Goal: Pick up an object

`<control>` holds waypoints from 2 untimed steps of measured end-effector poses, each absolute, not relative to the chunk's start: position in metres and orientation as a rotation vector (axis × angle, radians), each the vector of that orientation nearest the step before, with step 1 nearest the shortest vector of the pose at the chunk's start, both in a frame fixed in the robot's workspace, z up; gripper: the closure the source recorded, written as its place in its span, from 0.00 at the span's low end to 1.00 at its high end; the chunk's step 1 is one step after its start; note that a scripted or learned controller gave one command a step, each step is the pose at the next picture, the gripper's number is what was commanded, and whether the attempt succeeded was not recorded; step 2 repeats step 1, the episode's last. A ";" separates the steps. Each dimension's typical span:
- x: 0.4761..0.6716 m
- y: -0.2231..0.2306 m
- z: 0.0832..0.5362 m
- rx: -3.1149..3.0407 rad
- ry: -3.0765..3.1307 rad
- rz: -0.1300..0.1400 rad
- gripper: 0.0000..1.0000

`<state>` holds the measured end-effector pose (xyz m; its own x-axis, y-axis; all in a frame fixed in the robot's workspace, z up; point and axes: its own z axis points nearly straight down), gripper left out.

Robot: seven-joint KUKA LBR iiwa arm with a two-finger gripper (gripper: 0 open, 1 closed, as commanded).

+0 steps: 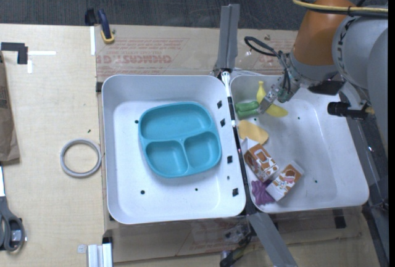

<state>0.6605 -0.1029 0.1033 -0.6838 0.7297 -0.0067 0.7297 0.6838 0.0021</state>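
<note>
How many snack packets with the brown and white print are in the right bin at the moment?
2: one snack packet by the right bin's left wall, the other packet just right of it, nearer the front. Others might be hidden below.

1. Tray [179, 139]: turquoise.
2. Bins [117, 155]: white.
3. Packets [274, 173]: brown-and-white print.
4. Block [247, 108]: green.
5. Banana [276, 111]: yellow.
6. Scrap [261, 193]: purple.
7. Ring [81, 157]: grey-white.
8. Arm [321, 28]: grey, orange band.

The grey arm [364, 44] is reaching in from the right, its orange band [321, 28] sitting above the wrist. The gripper [271, 99] is pointing down and leftward at the arm's tip; it is perhaps angled slightly, though blur obscures detail.
</note>
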 end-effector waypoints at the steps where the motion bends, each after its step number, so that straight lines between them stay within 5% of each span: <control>1: 0.652 -0.070 0.193 0.530 3.092 0.001 1.00; 2: 0.652 -0.070 0.193 0.530 3.092 0.001 1.00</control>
